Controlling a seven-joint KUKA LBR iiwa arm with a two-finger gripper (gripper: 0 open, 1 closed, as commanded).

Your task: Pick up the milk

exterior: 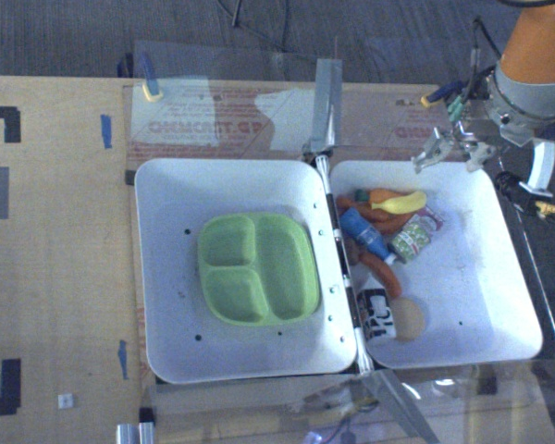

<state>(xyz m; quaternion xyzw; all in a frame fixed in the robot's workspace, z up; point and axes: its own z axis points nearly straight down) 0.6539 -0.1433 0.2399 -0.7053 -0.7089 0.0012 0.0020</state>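
Starting at the left: the left bin [157, 248] holds a green divided plate [257, 268], flat and out of my way. Nothing for me there.

Across the divider, the right bin [486, 285] has everything crowded against its left wall. At the near corner sits the milk [376, 314], a small black-and-white carton lying on its side, pressed to the bin wall with a pale round thing [408, 318] touching it on the right. A reddish sausage [382, 273] runs down toward its top. Farther back lie a blue bottle [363, 232], a green can [411, 239], a banana [400, 203] and something orange that may be a carrot [379, 195].

And over at the right, my gripper [451, 152] hangs above the back rim of the bin, fingers spread, nothing between them, well apart from the carton.

So I judge this as the approach. To do it well I'd travel toward the near-left corner, come straight down, and set my fingers across the carton's narrow width, one finger between carton and wall if there is room. The wall and the round thing leave little slack; a careless descent could nudge the carton or catch the sausage.
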